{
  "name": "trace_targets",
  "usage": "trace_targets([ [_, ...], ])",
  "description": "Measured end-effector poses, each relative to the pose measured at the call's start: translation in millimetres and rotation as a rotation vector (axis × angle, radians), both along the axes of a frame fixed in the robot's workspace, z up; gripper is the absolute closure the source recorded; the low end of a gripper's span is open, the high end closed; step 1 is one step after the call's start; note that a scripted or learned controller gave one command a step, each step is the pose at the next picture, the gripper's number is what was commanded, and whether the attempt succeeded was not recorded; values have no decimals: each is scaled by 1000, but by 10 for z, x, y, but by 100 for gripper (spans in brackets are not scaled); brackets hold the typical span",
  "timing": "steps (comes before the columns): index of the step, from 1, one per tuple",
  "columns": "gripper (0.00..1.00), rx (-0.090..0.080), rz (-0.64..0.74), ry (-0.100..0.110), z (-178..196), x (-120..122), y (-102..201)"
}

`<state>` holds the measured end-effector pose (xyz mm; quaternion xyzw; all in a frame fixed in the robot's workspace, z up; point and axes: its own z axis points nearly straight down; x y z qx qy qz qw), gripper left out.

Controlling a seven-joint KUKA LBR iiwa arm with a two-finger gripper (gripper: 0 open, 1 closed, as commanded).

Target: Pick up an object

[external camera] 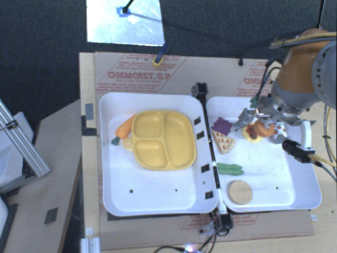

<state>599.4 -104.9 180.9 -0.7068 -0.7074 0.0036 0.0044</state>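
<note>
Two shallow white bins sit side by side on the desk (68,141). You see the left bin (113,194) carrying a yellow divided plate (160,139) near its centre, with a toy carrot (125,126) touching the plate's left rim. You see the right bin (303,191) with the arm (305,67) reaching over its far right corner. The claw (258,124) hangs low over the far part of the right bin, directly above an orange-and-yellow toy (258,132); you cannot tell how wide its jaws stand. Left of that toy lie a purple toy (221,125) and, touching it on the near side, a waffle-patterned wedge (224,142). A green bean pod (230,168) lies near the bin's left wall, and a tan disc (240,192) rests by the near edge.
</note>
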Motion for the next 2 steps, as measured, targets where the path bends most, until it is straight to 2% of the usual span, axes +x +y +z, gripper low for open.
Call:
trace_targets([
  [1,0,-2,2,-12,65,30,0],
  [2,0,0,1,-8,-560,6,33],
])
